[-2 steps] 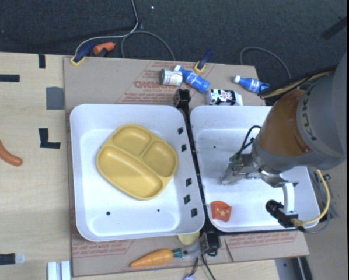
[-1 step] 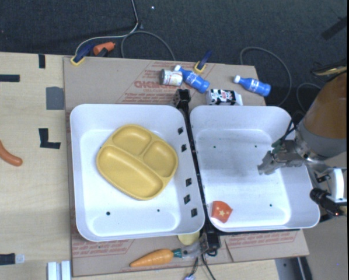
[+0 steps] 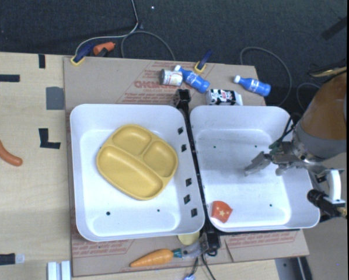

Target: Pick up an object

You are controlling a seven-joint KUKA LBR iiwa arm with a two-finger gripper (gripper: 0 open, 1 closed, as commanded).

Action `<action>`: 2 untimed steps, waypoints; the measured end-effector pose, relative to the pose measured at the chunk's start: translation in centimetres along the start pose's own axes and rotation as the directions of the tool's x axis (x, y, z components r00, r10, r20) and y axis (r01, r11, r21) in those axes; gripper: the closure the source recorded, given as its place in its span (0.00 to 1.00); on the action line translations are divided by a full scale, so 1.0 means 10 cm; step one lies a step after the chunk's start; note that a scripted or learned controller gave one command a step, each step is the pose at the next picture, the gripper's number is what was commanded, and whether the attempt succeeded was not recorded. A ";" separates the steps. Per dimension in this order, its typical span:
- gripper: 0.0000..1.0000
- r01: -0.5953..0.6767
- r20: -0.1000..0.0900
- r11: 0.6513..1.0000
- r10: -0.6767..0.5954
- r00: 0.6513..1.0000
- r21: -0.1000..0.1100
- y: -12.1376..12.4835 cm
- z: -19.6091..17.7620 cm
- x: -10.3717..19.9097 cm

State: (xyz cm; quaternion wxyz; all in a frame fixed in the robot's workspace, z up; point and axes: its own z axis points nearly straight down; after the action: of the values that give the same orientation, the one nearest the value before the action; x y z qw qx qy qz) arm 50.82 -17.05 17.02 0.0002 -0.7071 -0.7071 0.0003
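We see arm (image 3: 320,127) reaching from right over right bin (image 3: 279,116). Gripper (image 3: 257,164) low above bin floor, nothing between fingers; whether apart or together we cannot tell. Small red object (image 3: 221,212) lies at right bin's near-left corner, well apart from gripper. Yellow divided plate (image 3: 138,161) sits in left bin (image 3: 81,156). Toy carrot (image 3: 151,258) on bench in front of bins.

I watch through one fixed camera set above the bench (image 3: 23,98), looking down at a slant on both white bins (image 3: 81,156), the arm (image 3: 326,121) entering from the right.
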 end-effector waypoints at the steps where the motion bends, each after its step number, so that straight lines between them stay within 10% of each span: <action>1: 0.00 -0.004 0.002 1.000 0.004 1.000 0.004 0.10 0.44 -0.52; 2: 0.00 0.009 0.003 1.000 -0.009 1.000 -0.008 1.24 0.86 -0.07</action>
State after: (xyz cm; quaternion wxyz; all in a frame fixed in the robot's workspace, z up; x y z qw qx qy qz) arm 63.19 -17.74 8.41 -0.0036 -0.7040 -0.7102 -0.0012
